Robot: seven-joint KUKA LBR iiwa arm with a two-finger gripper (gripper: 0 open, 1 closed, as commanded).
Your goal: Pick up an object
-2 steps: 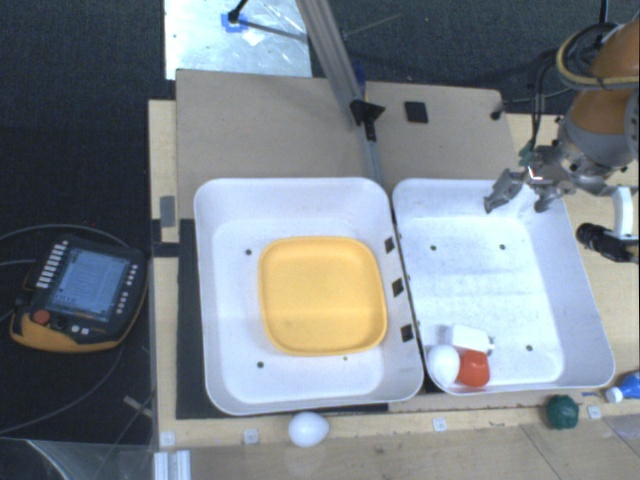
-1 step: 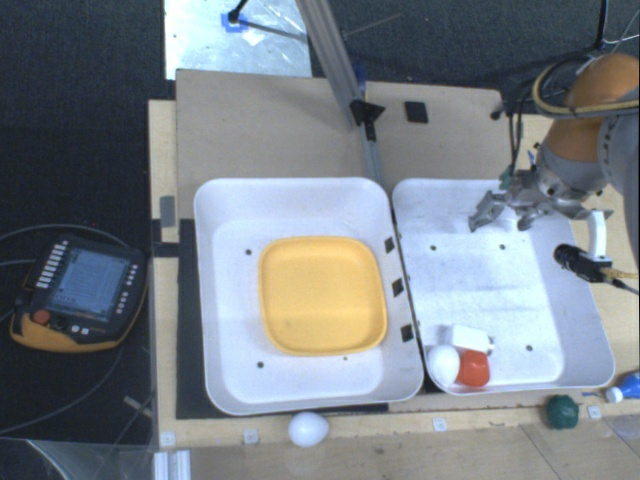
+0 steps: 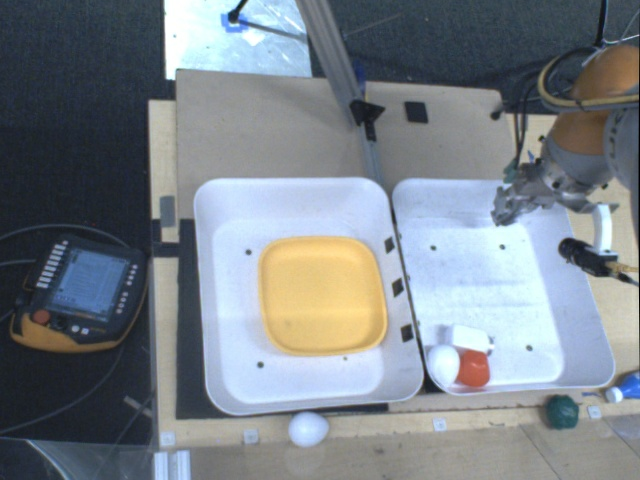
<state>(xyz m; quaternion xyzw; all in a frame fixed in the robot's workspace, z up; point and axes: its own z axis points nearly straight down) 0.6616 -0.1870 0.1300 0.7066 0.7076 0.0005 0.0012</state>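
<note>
Two bins: side by side on the counter [image 3: 440,138].
Left bin [image 3: 225,268]: holds a yellow plate [image 3: 323,294].
Right bin [image 3: 480,278]: white object [image 3: 470,338], white ball [image 3: 443,364] and orange object [image 3: 474,369] at its near edge.
Gripper [image 3: 505,211]: over the right bin's far right corner, nothing visibly held; opening cannot be judged.

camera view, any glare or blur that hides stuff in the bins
Camera view: even, soft lighting, no strong glare on the white bins; the yellow plate is sharp; the end effector is small and somewhat blurred; the objects in the right bin's near corner crowd together.
</note>
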